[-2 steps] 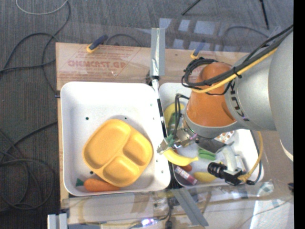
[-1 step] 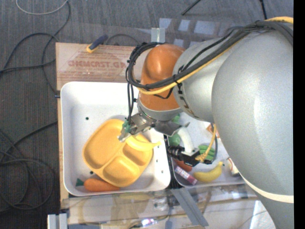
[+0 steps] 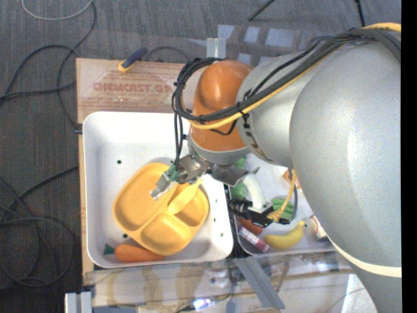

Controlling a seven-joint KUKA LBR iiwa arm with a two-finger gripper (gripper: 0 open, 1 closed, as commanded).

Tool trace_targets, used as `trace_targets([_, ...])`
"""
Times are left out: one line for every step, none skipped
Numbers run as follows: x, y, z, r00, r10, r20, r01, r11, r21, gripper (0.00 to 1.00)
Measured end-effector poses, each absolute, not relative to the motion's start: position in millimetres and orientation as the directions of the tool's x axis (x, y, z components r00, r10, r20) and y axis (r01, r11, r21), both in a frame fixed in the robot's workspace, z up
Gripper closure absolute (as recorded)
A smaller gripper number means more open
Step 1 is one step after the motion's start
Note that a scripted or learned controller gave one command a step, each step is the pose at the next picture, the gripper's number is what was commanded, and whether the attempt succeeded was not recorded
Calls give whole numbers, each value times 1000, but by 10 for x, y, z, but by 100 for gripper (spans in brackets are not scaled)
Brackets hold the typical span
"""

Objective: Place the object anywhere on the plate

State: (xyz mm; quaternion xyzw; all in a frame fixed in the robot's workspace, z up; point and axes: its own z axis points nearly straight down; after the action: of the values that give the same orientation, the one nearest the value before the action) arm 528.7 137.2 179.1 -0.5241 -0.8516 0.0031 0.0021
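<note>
The hand (image 3: pixel 164 184) sits low over the yellow plate (image 3: pixel 146 217), right above the ridge where its compartments meet. Can't tell if it's clenched or released from this angle, and I can't make out anything between the tips either. The plate is a divided one and takes up most of the left bin (image 3: pixel 104 142), toward that bin's near edge. A carrot (image 3: pixel 135 253) lies on the bin floor just beside the plate, in the near-left corner. Over in the right bin (image 3: pixel 236 243), mostly hidden under the arm (image 3: pixel 326 135), there's a banana (image 3: pixel 285 237) near the front edge, something green (image 3: pixel 242 191) further back, and a small reddish item (image 3: pixel 253 241) just beside the banana.
</note>
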Motion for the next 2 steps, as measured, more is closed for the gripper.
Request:
trace_targets([5290, 1379, 1842, -452, 892, 1, 892, 452, -15, 100])
trace_targets([4996, 1886, 1597, -258, 966, -2, 966, 258, -10, 100])
